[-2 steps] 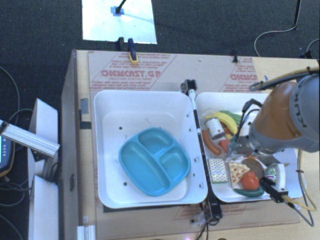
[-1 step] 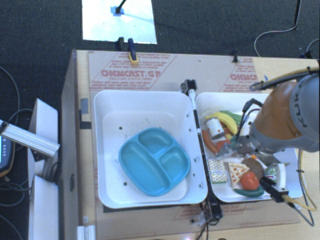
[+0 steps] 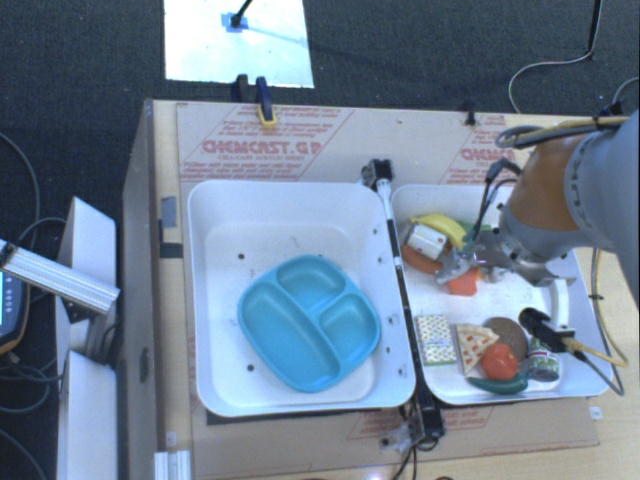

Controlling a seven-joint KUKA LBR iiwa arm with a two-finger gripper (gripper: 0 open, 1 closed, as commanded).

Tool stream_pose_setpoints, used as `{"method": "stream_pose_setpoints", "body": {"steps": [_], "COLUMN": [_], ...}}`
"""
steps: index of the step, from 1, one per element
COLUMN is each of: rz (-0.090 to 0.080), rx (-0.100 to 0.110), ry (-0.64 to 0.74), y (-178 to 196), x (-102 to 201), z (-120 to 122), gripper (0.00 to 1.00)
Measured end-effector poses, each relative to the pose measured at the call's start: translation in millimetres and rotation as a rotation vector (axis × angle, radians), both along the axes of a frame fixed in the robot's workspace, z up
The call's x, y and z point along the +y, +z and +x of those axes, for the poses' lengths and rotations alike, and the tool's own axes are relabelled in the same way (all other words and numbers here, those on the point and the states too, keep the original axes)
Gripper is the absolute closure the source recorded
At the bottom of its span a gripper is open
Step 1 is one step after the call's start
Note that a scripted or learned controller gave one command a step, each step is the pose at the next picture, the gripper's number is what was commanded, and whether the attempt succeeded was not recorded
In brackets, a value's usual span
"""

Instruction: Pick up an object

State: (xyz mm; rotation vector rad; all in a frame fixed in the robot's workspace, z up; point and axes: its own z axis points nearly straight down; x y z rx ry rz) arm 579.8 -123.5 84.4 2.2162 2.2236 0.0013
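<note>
Reaching into the right bin (image 3: 585, 393), gripper (image 3: 462, 266) sits low over an orange piece (image 3: 463, 284), just beside the banana (image 3: 446, 226); grip state unclear, can't tell. Approach/grasp step, prob. Next: close, then lift straight up.

**One fixed camera, high over the bench**

It looks down at a slant, from some way off, taking in both bins: left bin (image 3: 200, 268), right bin (image 3: 570, 368). The arm (image 3: 570, 193) enters from the right; dark floor lies beyond.
</note>
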Motion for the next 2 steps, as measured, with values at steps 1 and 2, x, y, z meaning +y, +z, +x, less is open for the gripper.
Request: {"method": "stream_pose_setpoints", "body": {"steps": [1,2], "rz": [0.0,0.001], "rx": [-0.002,-0.003], "ry": [0.002,0.001], "y": [11,133], "x": [0,70], "z": [1,-9], "gripper": [1.0,1.0]}}
